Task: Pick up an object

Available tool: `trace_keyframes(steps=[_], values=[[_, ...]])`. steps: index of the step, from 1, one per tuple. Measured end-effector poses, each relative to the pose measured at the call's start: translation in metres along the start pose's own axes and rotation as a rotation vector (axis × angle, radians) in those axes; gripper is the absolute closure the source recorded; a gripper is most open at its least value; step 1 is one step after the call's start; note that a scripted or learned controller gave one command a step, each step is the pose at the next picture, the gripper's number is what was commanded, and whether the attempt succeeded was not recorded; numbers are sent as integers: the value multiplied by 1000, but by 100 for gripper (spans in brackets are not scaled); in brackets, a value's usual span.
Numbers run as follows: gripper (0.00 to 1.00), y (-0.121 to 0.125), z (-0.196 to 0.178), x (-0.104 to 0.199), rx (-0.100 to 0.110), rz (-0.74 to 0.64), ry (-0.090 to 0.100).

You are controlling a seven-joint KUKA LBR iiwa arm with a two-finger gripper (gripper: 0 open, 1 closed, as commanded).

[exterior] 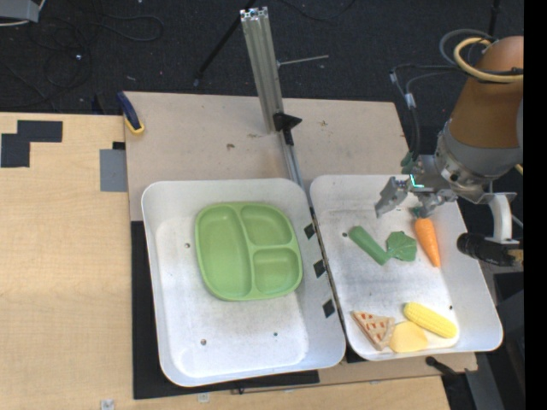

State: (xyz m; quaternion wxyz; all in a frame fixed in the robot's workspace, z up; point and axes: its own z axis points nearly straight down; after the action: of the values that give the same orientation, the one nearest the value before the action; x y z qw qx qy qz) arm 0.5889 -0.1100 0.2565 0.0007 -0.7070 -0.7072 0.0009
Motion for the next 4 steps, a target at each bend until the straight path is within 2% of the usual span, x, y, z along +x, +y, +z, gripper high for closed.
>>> trace_keyframes(steps=[1,2,3,4], values=[[0,0,0,0,-1,0,0],[0,-4,64,2,7,1,2],[0,-6,119,12,6,2,2],[0,-4,166,12,-4,3,1]])
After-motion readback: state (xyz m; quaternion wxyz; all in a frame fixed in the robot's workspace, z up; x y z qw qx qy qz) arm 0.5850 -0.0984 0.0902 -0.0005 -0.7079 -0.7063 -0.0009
